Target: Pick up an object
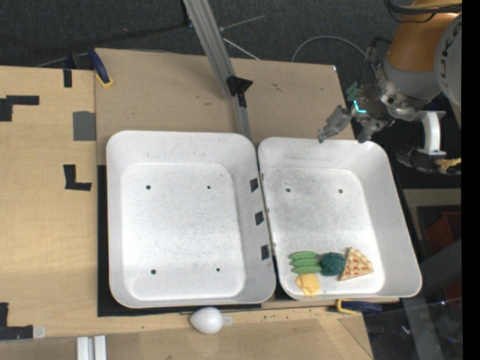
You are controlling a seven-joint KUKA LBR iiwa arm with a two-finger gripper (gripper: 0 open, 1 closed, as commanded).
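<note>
the jaws hang spread and grasping nothing; well below them a pizza slice toy (355, 264), green pods (304, 260) and broccoli (331, 262) cluster together.

Arm (424, 36) cut by top and right edges.

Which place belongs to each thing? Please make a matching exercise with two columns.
Things:
1. orange triangular pizza-slice toy
2. white egg-shaped object
3. two-finger gripper
4. green ridged pea-pod toy

Places:
A. on the bench, in front of the left bin
B. above the right bin's far rim
C. right bin, leftmost of the toy cluster
D. right bin, rightmost of the toy cluster

Pairs: 1-D, 2-A, 3-B, 4-C
</note>
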